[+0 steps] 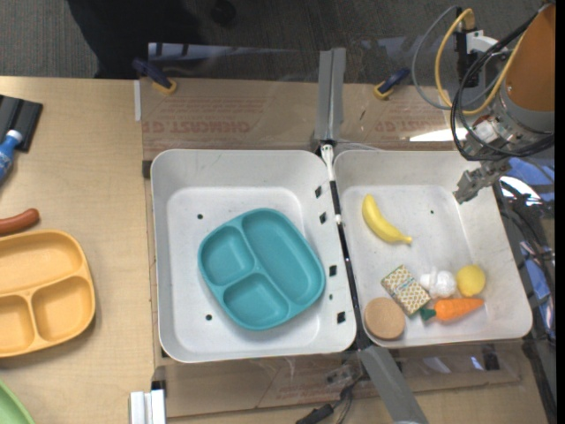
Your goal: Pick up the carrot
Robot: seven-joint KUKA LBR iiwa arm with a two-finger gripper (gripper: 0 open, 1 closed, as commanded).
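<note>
Nearest the camera, along the lower edge of the right bin (521,325), the carrot (457,308) lies on its side in the lower right corner, its green end pointing left toward a round tan disc (385,318) at the bin's lower left. Just above the carrot sit a small patterned packet (406,289), a white lump (438,282) and a yellow ball (471,279), all close together. Further up, a banana (383,220) lies alone in the upper left part of that bin. In the left bin (177,237) a teal divided plate (260,268) rests in the middle. On the worktop (79,140) at the left of the frame are an orange divided tray (44,294) and, above it, a sausage (18,222). At the upper right, the tool (472,186) hangs over the right bin's upper right corner, well apart from the carrot; it has nothing in it, and I cannot tell how far it is open.
</note>
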